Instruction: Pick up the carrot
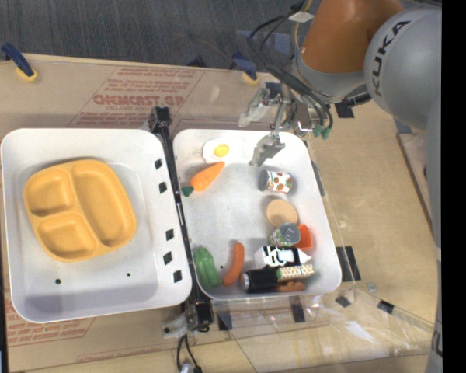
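Observation:
The carrot (206, 176), orange with a green top, lies tilted near the back left of the right bin (233, 224), close to the divider. My gripper (266, 149) hangs over the back of that bin, to the right of the carrot and apart from it, just above a small printed can (276, 181). Nothing shows between its fingers.
A fried-egg toy (218, 151) lies behind the carrot. Toward the bin's front sit a tan round piece (281, 211), a green vegetable (205, 266), a sausage (234, 263), a dark bottle (268, 280) and other small packages. The left bin holds a yellow divided plate (79, 207).

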Controlling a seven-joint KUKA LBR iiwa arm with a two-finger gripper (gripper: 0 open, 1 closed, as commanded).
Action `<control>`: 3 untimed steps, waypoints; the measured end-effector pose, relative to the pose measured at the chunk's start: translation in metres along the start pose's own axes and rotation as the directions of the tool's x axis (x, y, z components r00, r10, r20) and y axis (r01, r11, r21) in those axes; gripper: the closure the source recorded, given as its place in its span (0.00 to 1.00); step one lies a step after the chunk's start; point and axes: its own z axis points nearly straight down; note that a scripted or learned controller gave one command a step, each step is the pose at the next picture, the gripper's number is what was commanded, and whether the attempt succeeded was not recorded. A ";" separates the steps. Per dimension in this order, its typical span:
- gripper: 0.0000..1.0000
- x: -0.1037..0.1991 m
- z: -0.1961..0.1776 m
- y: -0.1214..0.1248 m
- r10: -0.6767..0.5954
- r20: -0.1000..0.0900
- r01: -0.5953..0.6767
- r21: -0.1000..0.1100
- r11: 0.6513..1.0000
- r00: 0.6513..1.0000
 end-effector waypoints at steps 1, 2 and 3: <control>0.00 0.002 0.101 -0.007 0.228 -0.008 -0.228 -0.001 0.974 0.974; 0.00 0.007 0.151 -0.011 0.276 -0.004 -0.276 0.002 0.961 0.961; 0.00 0.006 0.153 0.022 0.675 -0.004 -0.675 0.002 0.737 0.737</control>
